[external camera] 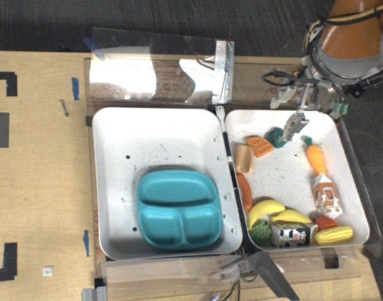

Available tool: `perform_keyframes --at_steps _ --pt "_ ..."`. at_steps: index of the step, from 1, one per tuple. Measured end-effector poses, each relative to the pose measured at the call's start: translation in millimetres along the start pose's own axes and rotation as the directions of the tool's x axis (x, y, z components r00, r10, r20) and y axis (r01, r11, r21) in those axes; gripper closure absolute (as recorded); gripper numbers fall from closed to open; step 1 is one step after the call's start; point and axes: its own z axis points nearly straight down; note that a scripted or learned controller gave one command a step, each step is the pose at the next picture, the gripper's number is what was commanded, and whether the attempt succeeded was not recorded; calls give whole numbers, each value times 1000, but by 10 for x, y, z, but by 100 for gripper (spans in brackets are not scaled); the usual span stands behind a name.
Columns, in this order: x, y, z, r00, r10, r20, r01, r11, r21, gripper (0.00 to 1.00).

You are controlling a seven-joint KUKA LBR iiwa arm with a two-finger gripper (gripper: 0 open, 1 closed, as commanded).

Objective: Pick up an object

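My gripper [297, 125] hangs over the far end of the right bin [351, 162], just right of and above a small teal object [277, 137]. An orange waffle-like piece [260, 146] lies beside the teal object. A carrot [315, 158] lies slightly nearer than the gripper, on its right. Nothing shows in the gripper's grasp. A tan cylinder [243, 158] and a red-orange sausage [245, 190] lie along the bin's left wall. A small white and orange bottle [325, 193] lies by the right wall.
At the near end of the right bin sit two bananas [268, 208], a green item [261, 231], a dark can [294, 234] and a yellow piece [334, 234]. The left bin [116, 149] holds a teal divided plate [178, 209]. A clear plastic sheet [160, 74] stands behind the bins.
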Motion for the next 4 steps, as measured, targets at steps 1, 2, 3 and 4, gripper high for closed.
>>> perform_keyframes --at_steps 1,2,3,4 --pt "426 -312 767 1000 -22 -7 22 1000 -1 0" --pt "476 -1051 1518 999 38 3 -38 999 2 0" --pt "440 -1033 1387 999 34 13 -34 999 3 100" --pt "444 -1029 1398 999 34 12 -34 999 3 0"
